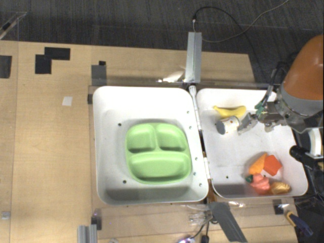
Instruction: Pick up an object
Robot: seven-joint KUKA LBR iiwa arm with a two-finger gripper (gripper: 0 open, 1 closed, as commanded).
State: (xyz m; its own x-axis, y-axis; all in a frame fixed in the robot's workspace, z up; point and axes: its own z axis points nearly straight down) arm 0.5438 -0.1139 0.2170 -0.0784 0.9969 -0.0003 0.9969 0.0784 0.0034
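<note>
Green moulded three-compartment tray (158,152) in smooth white bin (109,110).

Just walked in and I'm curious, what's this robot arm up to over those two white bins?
The arm reaches in from the right with its gripper low in the right bin, beside a small white and grey object and a yellow banana. It is hard to tell whether anything is grasped. A cluster of orange, pink and tan items sits nearer the front corner. The left bin holds a green divided tray.
</note>
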